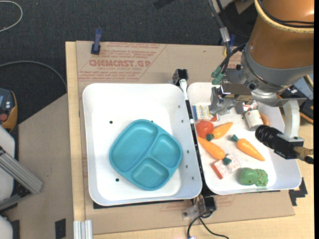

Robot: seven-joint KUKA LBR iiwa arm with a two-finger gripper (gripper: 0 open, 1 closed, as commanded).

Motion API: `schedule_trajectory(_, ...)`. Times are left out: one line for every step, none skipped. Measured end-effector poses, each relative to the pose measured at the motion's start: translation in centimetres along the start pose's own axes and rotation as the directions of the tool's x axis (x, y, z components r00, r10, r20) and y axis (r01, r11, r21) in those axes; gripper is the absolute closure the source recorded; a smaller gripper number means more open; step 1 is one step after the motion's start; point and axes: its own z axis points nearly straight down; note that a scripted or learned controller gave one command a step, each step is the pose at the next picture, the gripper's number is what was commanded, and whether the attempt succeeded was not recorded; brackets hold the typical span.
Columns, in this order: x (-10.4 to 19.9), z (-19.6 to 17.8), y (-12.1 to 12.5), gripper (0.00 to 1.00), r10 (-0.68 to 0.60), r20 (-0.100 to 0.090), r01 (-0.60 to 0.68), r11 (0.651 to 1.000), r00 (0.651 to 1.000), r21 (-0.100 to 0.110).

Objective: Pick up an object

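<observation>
The right bin holds toy food. A red tomato lies by its left wall, with one orange carrot beside it, a second carrot below, and a third carrot further right. A green broccoli piece and a red-and-white box lie near the front. A small white bottle and a white packet sit toward the back. My gripper hangs over the back left of this bin, just above the packet and tomato. Nothing is visibly held.
The left bin holds a blue divided plate. A black cylinder on the arm overhangs the right bin's right side. The arm's large body hides the bin's back right corner. A black divider runs between the bins.
</observation>
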Motion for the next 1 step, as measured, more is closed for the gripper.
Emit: schedule_trajectory(-0.01, 8.25, -0.25, 1.00, 0.003, 0.001, -0.003, 1.000, 1.000, 0.016)
